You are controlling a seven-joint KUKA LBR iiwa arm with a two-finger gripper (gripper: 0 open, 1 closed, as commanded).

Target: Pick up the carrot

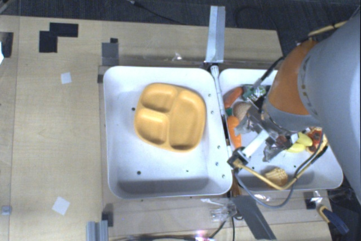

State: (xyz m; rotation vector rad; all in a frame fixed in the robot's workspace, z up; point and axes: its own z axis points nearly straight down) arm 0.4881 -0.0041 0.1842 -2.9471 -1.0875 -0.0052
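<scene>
Single fixed camera above the surface (51,138), looking down at a slant. Both white bins (121,121) in frame, arm (321,76) entering from right.

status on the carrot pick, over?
Gripper down in right bin, beside the carrot. Carrot against the bin's left wall, not seen held. Other items crowd it; yellow tray sits in left bin.
</scene>
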